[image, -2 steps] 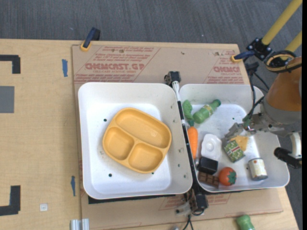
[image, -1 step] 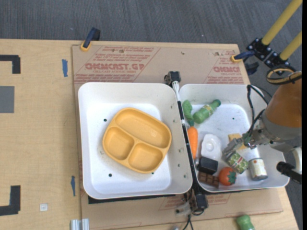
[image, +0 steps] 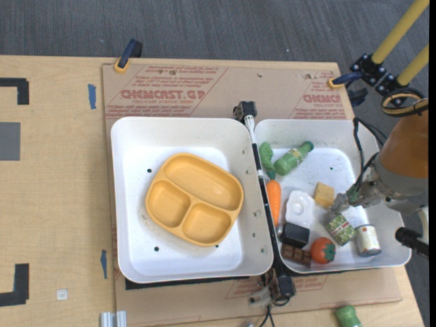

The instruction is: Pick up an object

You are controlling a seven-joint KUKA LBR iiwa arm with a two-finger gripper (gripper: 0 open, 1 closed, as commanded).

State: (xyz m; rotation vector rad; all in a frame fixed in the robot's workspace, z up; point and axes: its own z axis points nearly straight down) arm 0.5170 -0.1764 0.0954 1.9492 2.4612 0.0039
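One fixed overhead camera, slanted down over both bins (image: pixel 129 182).

— What did we see in the left bin (image: pixel 129 182)?

— We saw a yellow divided plate (image: pixel 194 198) lying flat in it.

— And in the right bin (image: pixel 327 162)?

— There we found a green bottle (image: pixel 293 158), a carrot (image: pixel 273 200), a tomato (image: pixel 323 251), a chocolate bar (image: pixel 297 254), a small can (image: pixel 368 240) and a yellow block (image: pixel 325 195). The gripper (image: pixel 340 213) sat low in that bin, right at a green packet (image: pixel 340 227); we couldn't tell whether it held anything
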